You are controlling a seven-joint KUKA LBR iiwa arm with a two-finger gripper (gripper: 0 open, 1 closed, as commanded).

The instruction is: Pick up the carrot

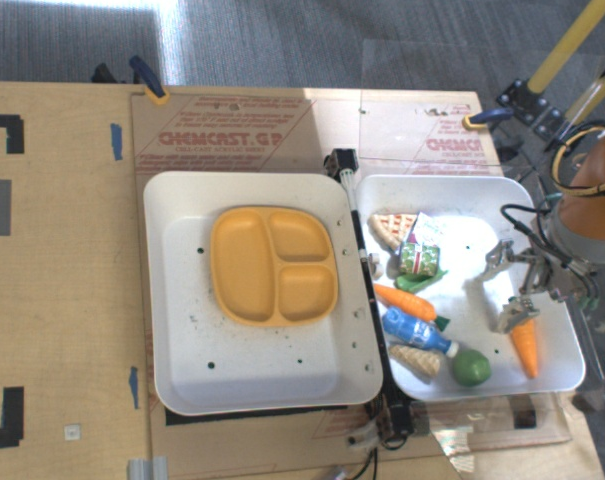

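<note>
Two orange carrots lie in the right bin (572, 363). One carrot (525, 349) rests near the bin's right wall, pointing toward the front edge. The other carrot (406, 301) lies at the bin's left side, below a green can (419, 259). My gripper (506, 286) reaches in from the right and hangs over the right part of this bin, open, with nothing between its fingers. Its lower fingertip (513, 315) sits just above the top end of the right-hand carrot; whether they touch is unclear.
A waffle piece (390, 229), a blue bottle (418, 332), a pale cone-shaped piece (415, 360) and a green lime (470, 367) crowd the right bin's left and front. The left bin (172, 268) holds a yellow divided plate (274, 265).
</note>
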